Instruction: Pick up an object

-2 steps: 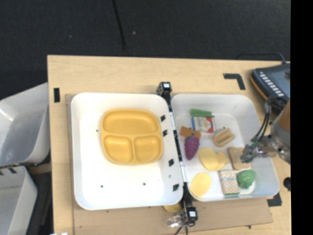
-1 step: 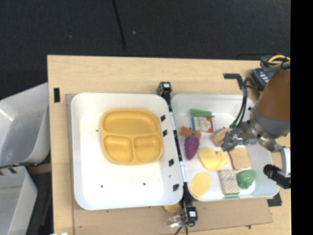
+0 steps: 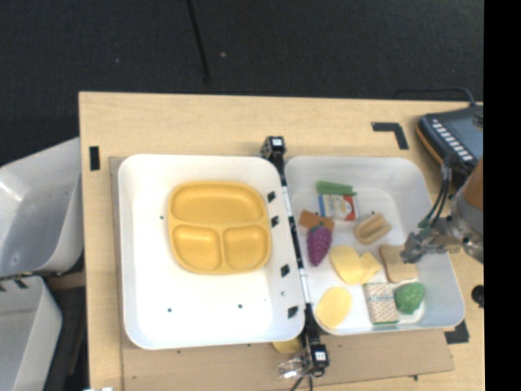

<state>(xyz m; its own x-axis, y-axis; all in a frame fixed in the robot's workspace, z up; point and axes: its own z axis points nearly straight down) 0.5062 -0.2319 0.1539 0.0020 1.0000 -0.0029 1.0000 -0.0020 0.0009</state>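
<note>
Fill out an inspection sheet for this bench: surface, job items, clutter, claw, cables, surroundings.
Surface: light wooden bench bearing two shallow white bins, left bin and right bin.
Job items: in the right bin, purple toy grapes, green toy vegetable, tan bread-like piece, pale yellow round piece, red, white and green packet.
Clutter: yellow three-compartment plastic tray in the left bin.
Claw: claw low over the right bin's right side, near a tan block; finger state unclear.
Cables: dark cable by the arm.
Surroundings: dark floor; white container at left.
</note>
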